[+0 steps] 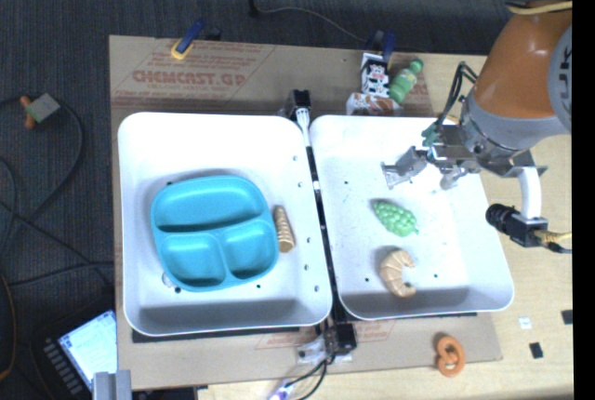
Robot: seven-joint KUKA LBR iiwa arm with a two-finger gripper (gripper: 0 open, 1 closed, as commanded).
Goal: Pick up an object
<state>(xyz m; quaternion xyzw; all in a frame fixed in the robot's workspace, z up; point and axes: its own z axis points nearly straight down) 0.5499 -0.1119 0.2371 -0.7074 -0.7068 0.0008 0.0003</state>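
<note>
Left bin [130,203]: blue divided tray [212,231], croissant-ish piece [283,228] beside it, partly tucked under tray edge. Right bin [483,291]: green bumpy toy [394,218], tan croissant [398,271] nr front. Gripper [423,164] above, apart from both, fingers spread, nothing btwn.

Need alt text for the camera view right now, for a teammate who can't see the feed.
The end effector hovers over the right bin, above a green bumpy toy and a croissant. The left bin holds a blue divided tray with a small brown piece beside it.
</note>
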